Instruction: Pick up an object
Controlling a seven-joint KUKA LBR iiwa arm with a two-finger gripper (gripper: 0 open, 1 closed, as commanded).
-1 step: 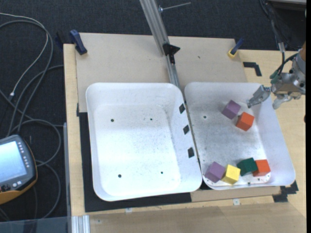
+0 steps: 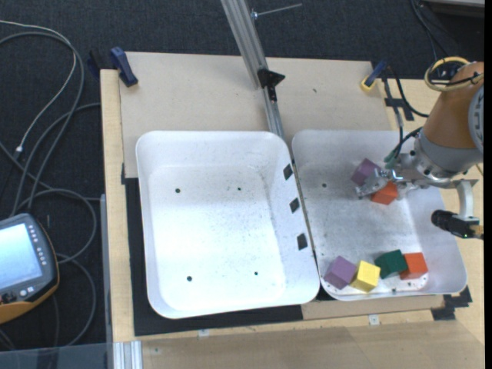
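Note:
In the right bin [image 2: 338, 206], my gripper [image 2: 379, 181] reaches in from the right, low over the bin's upper middle. A purple block [image 2: 364, 171] lies right against its left side. An orange-red block [image 2: 385, 196] sits just under its tip. Whether either block is between the fingers cannot be made out. Along the bin's front edge lie a second purple block [image 2: 340, 270], a yellow block [image 2: 367, 275], a green block [image 2: 391, 262] and an orange block [image 2: 415, 264].
The left bin [image 2: 154, 160] stands beside the right one, with black clips [image 2: 294, 204] along the shared wall. A slanted metal rail [image 2: 250, 41] ends at the back between the bins. Cables [image 2: 400, 102] trail at the back right corner.

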